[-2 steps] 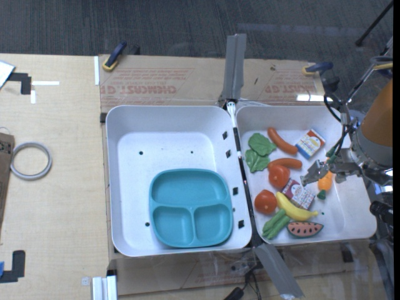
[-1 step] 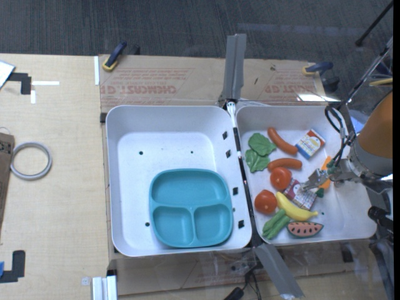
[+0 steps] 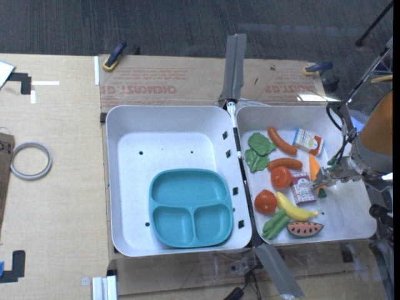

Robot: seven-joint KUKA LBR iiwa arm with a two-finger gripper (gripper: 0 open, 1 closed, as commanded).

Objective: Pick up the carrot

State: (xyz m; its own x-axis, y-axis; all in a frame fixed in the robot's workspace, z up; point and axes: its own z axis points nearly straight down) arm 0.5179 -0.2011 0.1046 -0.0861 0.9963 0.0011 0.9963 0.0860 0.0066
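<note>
The carrot [image 3: 313, 166] is a small orange cone lying in the right bin [image 3: 350, 224], near its right wall, just below a juice carton [image 3: 307, 140]. My gripper [image 3: 325, 179] hangs low at the carrot's lower right end, touching or almost touching it. The arm comes in from the right with its orange band [image 3: 381, 133] above the bin's wall. A bit of green [image 3: 322, 193] shows just under the gripper. The gripper body hides how it meets the carrot.
Packed left of the carrot are two sausages [image 3: 282, 140], two tomatoes [image 3: 280, 177], a pink box [image 3: 303, 190], a banana [image 3: 295, 209], a watermelon slice [image 3: 304, 229], a pea pod [image 3: 275, 224] and lettuce leaves [image 3: 259, 145]. The left bin [image 3: 125, 167] holds a teal divided plate [image 3: 190, 207].
</note>
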